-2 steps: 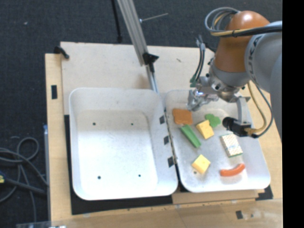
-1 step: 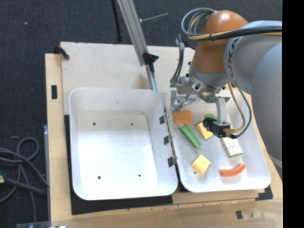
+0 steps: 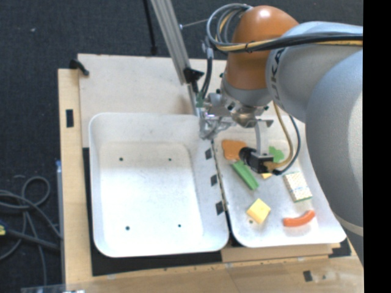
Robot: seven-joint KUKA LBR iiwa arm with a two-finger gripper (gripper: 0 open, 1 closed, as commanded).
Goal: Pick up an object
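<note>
My gripper (image 3: 209,127) hangs at the far edge of the bench, over the ridge between the two bins. Nothing shows between its tips. The right bin (image 3: 278,237) holds an orange flat piece (image 3: 230,148) just right of the gripper, with a green stick (image 3: 245,175) lying at a slant below it. Nearer the front lie a yellow block (image 3: 258,211) and a curved red-orange piece (image 3: 299,219). A pale speckled block (image 3: 297,186) rests toward the right, and a small green piece (image 3: 278,154) sits partly under the arm.
The left bin (image 3: 146,188) is a shallow white tray with a few dark dots on its floor. A slanted aluminium rail (image 3: 170,32) rises behind the bins, close to the gripper. The big grey arm (image 3: 324,102) covers the right bin's far right side.
</note>
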